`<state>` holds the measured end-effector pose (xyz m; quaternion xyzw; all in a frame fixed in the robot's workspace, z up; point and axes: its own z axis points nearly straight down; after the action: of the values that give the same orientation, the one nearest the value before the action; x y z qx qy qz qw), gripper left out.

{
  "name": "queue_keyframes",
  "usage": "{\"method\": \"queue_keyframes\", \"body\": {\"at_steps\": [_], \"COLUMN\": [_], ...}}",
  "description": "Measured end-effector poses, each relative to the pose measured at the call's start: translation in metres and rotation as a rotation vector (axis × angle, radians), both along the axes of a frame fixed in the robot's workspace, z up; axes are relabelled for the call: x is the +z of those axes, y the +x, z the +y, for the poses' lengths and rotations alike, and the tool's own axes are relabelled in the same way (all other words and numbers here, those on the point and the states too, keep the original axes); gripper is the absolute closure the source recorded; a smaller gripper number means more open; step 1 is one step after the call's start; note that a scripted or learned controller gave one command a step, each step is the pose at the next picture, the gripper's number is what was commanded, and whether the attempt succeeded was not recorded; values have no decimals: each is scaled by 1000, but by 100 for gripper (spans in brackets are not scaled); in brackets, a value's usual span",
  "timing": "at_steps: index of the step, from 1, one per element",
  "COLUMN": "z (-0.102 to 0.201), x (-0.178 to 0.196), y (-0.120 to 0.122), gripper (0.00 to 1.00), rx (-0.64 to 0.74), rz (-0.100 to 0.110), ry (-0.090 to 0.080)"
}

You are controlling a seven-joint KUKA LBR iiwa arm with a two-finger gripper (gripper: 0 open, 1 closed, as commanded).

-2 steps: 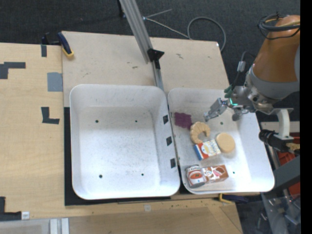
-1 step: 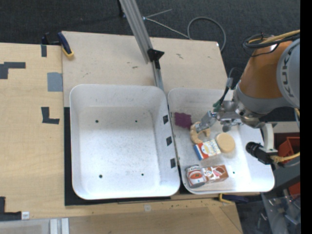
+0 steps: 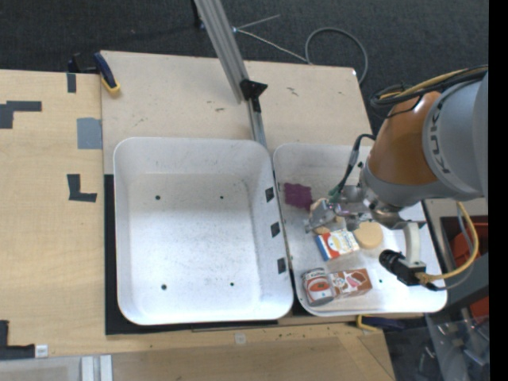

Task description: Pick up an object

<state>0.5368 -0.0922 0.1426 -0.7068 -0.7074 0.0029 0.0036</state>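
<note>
1. My gripper hangs low in the right bin, near its middle, just above the small cluster of items; whether it is spread or pressed together I cannot tell, the metal parts blur into one another.
2. Nothing shows between my fingers, so I judge no object is picked up yet.
3. Candidates lie close by: a purple block just to the left, a small red, white and blue packet below, a tan round piece beside it, and a flat red packet near the bin's front edge.
4. Risk: the items crowd together, so closing here may nudge one aside or pinch two at once.
5. Risk: the flat packets lie low, and my tips could slide over them
</note>
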Motion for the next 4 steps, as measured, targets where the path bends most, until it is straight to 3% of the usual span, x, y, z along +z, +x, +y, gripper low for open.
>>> {"method": "queue_keyframes", "body": {"at_steps": [1,2,4], "z": [-2,-1,-2], "x": [-49,-37,64], "y": [2,2,11], "gripper": [0,100,100], "rx": [-1,0,2], "rz": [-16,-16,-14], "ry": [-7,-4,-2]}}
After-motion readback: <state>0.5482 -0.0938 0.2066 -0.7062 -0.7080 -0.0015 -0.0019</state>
